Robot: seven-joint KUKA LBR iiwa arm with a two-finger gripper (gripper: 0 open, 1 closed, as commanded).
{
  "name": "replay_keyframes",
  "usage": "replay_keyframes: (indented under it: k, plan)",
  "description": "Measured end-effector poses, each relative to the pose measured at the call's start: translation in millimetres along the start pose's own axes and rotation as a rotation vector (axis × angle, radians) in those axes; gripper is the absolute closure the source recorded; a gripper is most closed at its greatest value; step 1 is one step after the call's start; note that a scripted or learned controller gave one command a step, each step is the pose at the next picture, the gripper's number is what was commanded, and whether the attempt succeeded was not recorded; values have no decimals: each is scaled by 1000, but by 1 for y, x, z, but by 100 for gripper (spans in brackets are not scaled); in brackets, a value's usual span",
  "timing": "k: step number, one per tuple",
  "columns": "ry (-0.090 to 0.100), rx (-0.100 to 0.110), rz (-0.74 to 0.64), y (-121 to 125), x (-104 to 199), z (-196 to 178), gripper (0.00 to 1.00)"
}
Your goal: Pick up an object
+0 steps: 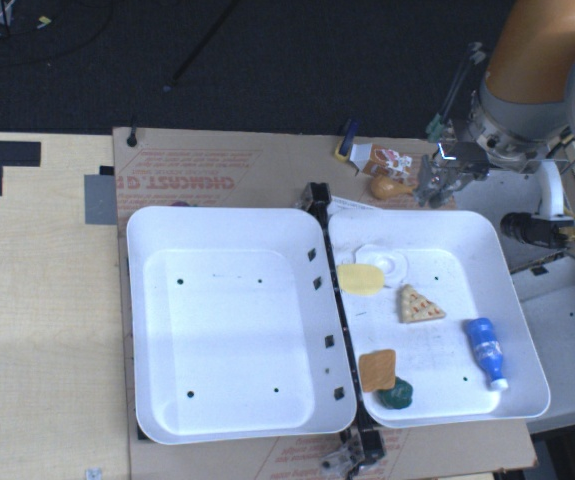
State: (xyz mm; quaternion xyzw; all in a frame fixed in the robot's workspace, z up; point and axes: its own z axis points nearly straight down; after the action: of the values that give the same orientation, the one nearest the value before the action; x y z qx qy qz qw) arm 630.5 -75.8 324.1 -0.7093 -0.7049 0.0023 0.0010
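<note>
Jaws (pixel 435 190) of the grey-and-orange arm hover above the right white bin's (pixel 512 268) far rim; their opening cannot be told. Inside lie a yellow oval piece (pixel 361 279), tan waffle wedge (pixel 418 306), blue plastic bottle (pixel 486 351), brown square cracker (pixel 377 369) and dark green lump (pixel 398 395).

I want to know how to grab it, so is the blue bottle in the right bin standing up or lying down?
Lying down. The blue bottle rests on its side on the right bin floor, its long body stretched along the floor with its white end pointing toward the bin's near edge.
</note>
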Motion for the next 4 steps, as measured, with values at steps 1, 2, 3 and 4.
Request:
replay_keyframes:
  k: [1, 2, 3, 4]
  plan:
    - [2, -5, -7, 14, 33, -22, 100]
    - [4, -8, -12, 3, 99, -85, 100]
    - [3, -7, -8, 13, 103, -133, 100]
    - [4, -4, -10, -31, 140, -160, 100]
